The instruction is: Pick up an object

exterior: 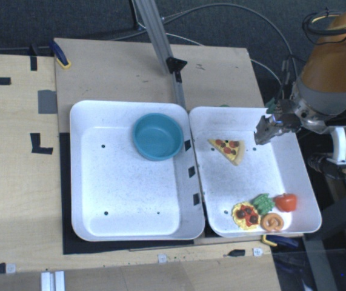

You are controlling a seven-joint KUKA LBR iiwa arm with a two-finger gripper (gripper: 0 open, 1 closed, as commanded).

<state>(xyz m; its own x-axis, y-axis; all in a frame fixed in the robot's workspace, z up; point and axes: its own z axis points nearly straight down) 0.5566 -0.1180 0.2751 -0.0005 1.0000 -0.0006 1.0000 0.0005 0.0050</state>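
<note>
Gripper (265,132) hangs over the right bin (294,180), near its upper right rim; dark, blurred, seen end-on. Cannot tell the finger state, and nothing visible in its grasp. Behind it the grey wrist and orange band of the arm (327,65) reach in from the right. Just left of the gripper, apart from it, a pizza slice (228,149) lies flat on the bin floor, point toward lower right. At the bin's lower right corner, a cluster of 4 toy foods, touching or nearly so: a small round pizza (245,215), a green leafy piece (262,202), a red tomato (286,202), a tan ring, pretzel-like (273,222). Cluster is well apart from the gripper. Left bin (100,187) holds 1 blue bowl (157,136), upright, near its upper right corner, close to the wall shared with the right bin. Both bins sit side by side on a tan bench (15,180). A grey metal pole (154,26) slants down from the top to the gap between the bins. Cables (233,8) loop across the dark floor behind.
</note>
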